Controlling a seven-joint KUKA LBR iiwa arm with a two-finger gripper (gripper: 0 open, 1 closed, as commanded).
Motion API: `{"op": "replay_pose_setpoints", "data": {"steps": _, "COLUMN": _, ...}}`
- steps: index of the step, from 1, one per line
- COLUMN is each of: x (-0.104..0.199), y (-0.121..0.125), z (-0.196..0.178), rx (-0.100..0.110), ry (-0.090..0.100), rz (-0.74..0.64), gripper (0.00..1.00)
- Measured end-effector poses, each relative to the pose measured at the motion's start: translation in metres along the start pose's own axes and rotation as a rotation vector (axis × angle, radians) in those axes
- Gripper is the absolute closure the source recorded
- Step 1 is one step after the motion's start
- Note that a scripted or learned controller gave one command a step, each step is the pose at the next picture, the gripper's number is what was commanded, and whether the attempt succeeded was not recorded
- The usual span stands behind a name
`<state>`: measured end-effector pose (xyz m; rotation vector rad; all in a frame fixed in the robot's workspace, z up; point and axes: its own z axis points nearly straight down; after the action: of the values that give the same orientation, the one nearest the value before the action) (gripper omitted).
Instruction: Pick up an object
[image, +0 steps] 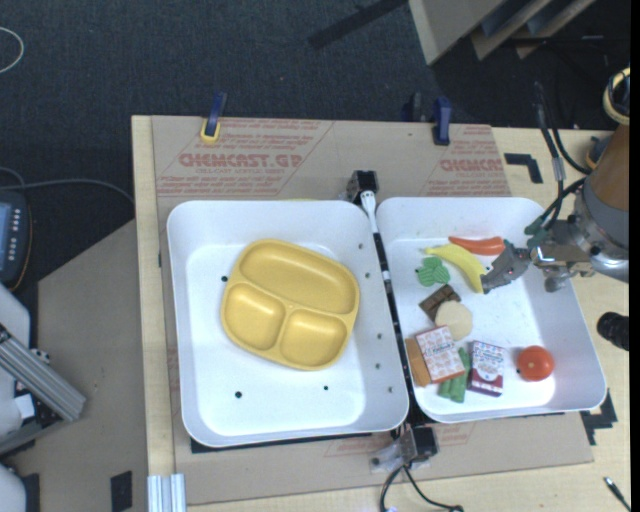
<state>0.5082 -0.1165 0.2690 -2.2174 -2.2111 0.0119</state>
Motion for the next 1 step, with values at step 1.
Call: {"op": "replay_pose_setpoints", "data": {"steps": 1, "x": 0.0003, "y": 0.0021, "z": -0.0063, "rx": -0.013, "ry": -0.002, "rz": -0.003, "gripper": 0.00}}
